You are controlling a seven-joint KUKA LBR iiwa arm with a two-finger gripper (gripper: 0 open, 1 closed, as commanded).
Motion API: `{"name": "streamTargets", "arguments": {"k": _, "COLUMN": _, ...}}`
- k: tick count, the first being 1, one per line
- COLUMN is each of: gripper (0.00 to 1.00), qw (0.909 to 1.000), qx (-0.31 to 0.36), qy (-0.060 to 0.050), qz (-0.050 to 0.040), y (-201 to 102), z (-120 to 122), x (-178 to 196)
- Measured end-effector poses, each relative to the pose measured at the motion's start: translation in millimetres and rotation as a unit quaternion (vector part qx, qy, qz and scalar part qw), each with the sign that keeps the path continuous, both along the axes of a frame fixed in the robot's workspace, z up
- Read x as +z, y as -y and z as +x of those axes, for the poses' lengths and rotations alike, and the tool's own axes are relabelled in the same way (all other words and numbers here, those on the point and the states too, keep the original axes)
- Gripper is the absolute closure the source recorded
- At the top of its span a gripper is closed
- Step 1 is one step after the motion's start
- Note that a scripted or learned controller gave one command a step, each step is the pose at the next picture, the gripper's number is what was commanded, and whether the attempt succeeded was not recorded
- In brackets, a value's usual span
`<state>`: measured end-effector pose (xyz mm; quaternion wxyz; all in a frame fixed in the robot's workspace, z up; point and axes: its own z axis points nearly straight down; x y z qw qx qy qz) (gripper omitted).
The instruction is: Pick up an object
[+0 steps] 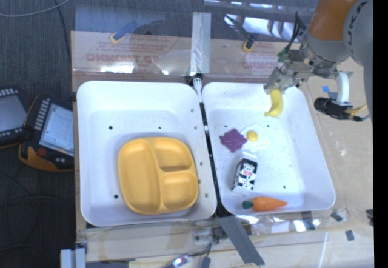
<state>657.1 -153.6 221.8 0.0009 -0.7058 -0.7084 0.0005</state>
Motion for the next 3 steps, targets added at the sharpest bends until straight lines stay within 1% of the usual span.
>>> {"name": "streamTargets", "arguments": {"k": 1, "gripper": 0.00, "qw": 0.9999, "qx": -0.013, "qy": 0.000, "qz": -0.0026, "y": 36.1, "z": 10.9, "x": -122.4}}
{"name": "streamTargets", "arguments": {"k": 2, "gripper": 1.00, "qw": 0.9999, "qx": -0.011, "qy": -0.001, "qz": -0.0043, "y": 35.5, "z": 10.9, "x": -113.3}}
{"name": "streamTargets", "arguments": {"k": 3, "gripper": 1.00, "qw": 0.9999, "qx": 0.013, "qy": 0.001, "qz": -0.0008, "y": -27.0, "z": 11.6, "x": -27.0}}
